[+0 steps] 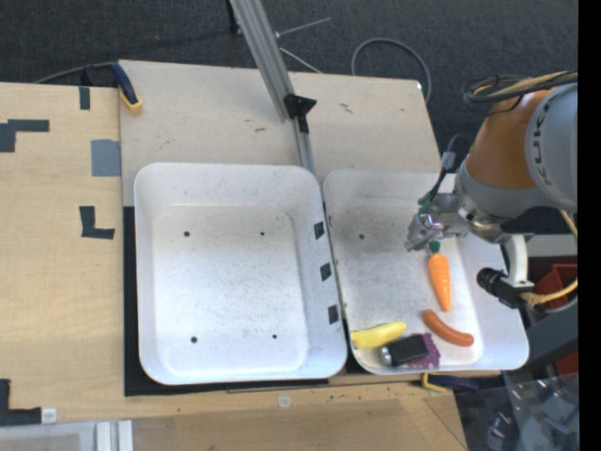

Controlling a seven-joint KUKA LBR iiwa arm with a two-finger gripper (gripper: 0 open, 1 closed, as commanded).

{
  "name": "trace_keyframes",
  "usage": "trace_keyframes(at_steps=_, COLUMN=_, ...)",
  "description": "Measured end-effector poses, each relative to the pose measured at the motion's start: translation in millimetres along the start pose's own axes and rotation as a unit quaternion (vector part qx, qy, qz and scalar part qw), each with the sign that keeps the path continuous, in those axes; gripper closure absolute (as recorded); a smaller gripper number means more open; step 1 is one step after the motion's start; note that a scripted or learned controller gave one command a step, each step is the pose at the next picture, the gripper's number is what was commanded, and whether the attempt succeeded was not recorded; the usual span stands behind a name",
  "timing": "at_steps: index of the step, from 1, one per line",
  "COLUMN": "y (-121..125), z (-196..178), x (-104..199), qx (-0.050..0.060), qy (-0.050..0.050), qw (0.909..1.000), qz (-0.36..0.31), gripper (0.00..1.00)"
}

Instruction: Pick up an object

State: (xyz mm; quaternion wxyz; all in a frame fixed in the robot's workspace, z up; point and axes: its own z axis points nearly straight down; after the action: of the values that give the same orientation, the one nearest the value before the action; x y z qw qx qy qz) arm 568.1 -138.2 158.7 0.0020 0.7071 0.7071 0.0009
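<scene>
Dark, perhaps carpeted floor (113, 12)

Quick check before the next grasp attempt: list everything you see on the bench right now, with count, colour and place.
carrot: 1, orange with a green top, right bin, near its right wall, just below the gripper
sausage: 1, red-orange, right bin, near corner, below the carrot
banana: 1, yellow, right bin, near edge on its left side
black block: 1, black, right bin near edge, lying on a purple piece
left bin: 1, white, left half of the bench
right bin: 1, white, right half of the bench
clamp: 1, blue and yellow, far left corner of the board
arm: 1, grey and orange, reaching in from the right
gripper: 1, metallic, over the right bin above the carrot's top
</scene>
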Motion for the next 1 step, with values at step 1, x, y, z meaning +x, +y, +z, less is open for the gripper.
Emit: trace_keyframes(at_steps=1, y=8.3, z=-46.2, x=-3.6, qx=0.000, qy=0.000, qw=1.0000, qz=-0.001, gripper=1.00)
